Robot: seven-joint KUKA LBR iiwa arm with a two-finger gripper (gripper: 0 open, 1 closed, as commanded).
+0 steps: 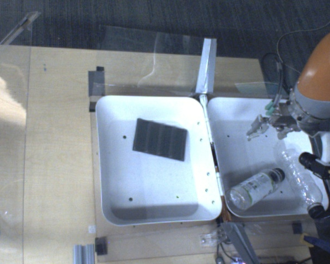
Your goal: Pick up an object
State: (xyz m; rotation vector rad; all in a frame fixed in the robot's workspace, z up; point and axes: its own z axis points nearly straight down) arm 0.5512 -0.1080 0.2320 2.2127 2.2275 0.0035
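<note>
In the right bin (231, 125) a clear plastic bottle (257, 187) with a dark cap lies on its side near the front wall. A second, crumpled clear bottle (301, 176) lies by the right wall. A dark grey ribbed pad (160, 139) lies flat in the left bin (154, 202). My gripper (268, 131) hangs over the back of the right bin, above and behind the bottles. Its fingers are spread open with nothing between them.
A metal divider post (205, 65) rises behind the seam between the bins. The orange band and grey arm (322, 81) cover the right bin's back right corner. Clear panels lie on the bench at the left and the back.
</note>
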